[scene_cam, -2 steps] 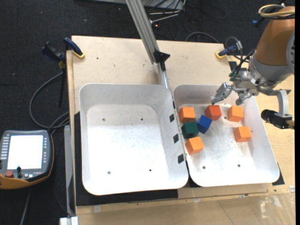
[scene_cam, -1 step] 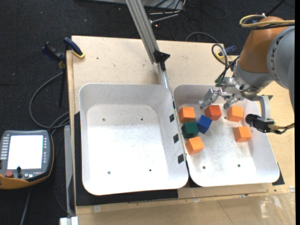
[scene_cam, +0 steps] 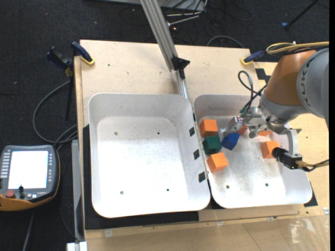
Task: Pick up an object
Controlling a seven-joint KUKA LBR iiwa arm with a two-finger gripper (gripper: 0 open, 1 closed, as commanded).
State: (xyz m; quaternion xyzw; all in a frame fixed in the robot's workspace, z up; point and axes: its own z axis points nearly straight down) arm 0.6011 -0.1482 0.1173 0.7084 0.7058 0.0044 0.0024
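Dark carpet strewn with cables surrounded the pale wooden table point(scene_cam: 136, 67), which carried two shallow white bins side by side: the left bin point(scene_cam: 104, 140) in the middle of the frame and the right bin point(scene_cam: 293, 192) toward the right edge. All the blocks lay in the right bin. An orange block point(scene_cam: 209, 126) sat near its upper left, a green block point(scene_cam: 211, 144) just below that, and a second orange block point(scene_cam: 218, 161) lower still. A third orange block point(scene_cam: 269, 149) lay apart, further right.

The claw point(scene_cam: 238, 128) hung low at the centre-right of the frame, reaching in from the right. Its tips met a blue block point(scene_cam: 230, 141), which lay tilted, just below and slightly left of the claw and close beside the green one. Whether the claw was spread or pinched could not be made out, nor whether the blue block sat between its tips. My judgement: the blue block was the nearest candidate, with the green block crowding its left side.
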